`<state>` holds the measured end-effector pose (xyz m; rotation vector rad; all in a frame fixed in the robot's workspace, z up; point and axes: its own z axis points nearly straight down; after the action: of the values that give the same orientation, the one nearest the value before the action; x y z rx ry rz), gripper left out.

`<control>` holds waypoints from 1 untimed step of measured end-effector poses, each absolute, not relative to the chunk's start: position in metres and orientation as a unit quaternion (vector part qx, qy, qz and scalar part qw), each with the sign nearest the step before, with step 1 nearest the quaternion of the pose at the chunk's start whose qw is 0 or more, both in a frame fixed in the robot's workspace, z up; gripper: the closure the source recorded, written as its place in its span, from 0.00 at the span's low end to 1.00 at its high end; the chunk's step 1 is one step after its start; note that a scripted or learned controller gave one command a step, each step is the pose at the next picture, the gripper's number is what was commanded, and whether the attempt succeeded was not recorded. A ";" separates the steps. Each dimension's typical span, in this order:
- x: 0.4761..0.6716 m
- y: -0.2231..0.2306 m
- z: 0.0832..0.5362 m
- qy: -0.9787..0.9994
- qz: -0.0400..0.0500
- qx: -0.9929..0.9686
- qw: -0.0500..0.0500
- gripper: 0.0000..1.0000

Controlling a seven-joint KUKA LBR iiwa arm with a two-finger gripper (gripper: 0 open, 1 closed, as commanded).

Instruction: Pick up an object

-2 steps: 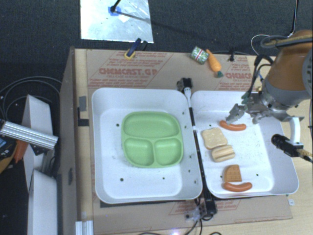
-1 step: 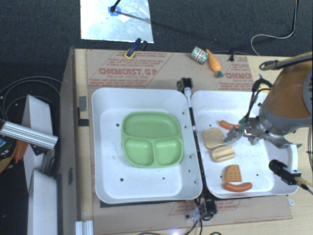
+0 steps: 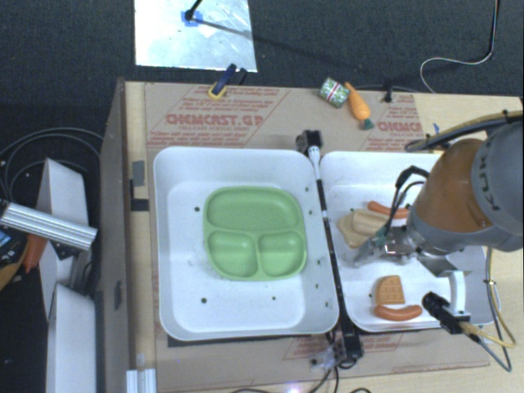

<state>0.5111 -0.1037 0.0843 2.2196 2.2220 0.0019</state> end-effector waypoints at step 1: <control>0.556 -0.129 0.126 0.708 0.001 0.706 0.002 0.00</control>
<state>0.5561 -0.1290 0.1263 2.2164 2.2215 0.0024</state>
